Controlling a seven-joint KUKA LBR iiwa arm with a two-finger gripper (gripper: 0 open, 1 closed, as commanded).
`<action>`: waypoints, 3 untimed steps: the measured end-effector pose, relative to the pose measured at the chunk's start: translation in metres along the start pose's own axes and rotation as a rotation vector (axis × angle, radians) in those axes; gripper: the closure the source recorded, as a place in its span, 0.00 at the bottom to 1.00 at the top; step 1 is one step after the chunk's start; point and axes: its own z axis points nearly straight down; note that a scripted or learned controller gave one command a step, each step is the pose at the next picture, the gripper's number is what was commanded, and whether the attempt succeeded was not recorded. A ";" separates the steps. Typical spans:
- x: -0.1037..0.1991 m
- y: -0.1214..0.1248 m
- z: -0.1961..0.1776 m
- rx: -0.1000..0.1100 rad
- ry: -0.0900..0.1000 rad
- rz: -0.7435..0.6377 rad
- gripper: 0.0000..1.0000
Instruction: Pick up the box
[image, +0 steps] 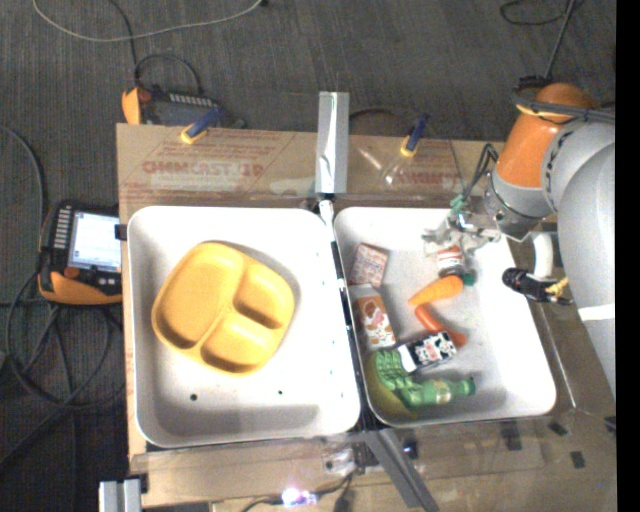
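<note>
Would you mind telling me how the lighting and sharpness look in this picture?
Camera view: even overhead light, with soft shadow under the yellow tray in the left bin; the white bins are bright but not blown out; the gripper looks slightly smeared; small items such as the box are soft, labels unreadable.

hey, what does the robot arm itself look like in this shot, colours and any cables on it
The arm is bulky, rounded and pale grey, with a glossy orange band above the wrist. Its tool is small, metallic grey with a bit of green. Thin dark cables loop beside the wrist, and a black fitting sticks out lower on the arm.
</note>
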 end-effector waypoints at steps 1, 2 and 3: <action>0.042 -0.006 0.001 0.005 -0.001 0.219 1.00; 0.080 -0.007 -0.069 0.006 -0.002 0.336 1.00; 0.084 -0.007 -0.125 0.006 -0.003 0.385 1.00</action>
